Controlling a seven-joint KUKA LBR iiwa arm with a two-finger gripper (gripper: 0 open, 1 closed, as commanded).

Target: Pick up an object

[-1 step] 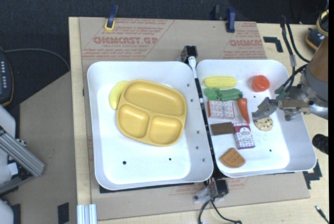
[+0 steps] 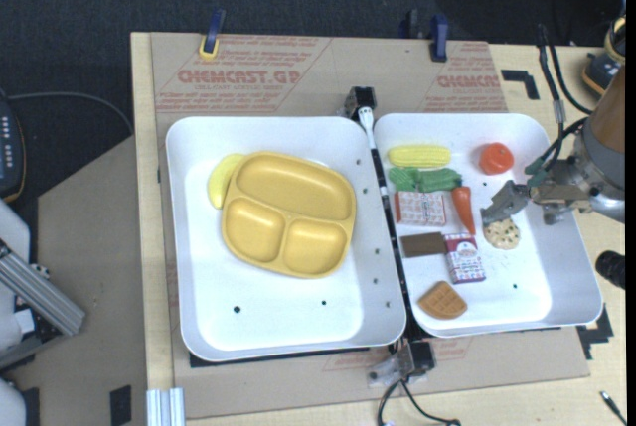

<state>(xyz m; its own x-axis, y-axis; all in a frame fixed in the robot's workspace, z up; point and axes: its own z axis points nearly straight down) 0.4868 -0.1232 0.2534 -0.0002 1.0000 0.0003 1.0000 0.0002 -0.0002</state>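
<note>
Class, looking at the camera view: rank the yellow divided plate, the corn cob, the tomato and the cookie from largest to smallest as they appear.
1. Yellow divided plate, by far the largest.
2. Corn cob.
3. Tomato and cookie: these look about alike, so I won't rank them.

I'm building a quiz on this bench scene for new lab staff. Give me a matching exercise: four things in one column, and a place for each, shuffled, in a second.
Things:
1. yellow divided plate
2. corn cob
3. tomato
4. waffle

Places:
A. near front edge of the right bin
B. in the left bin
C. far end of the right bin, beside the divider between the bins
D. far end of the right bin, towards the arm's side

Pairs: 1-B, 2-C, 3-D, 4-A
</note>
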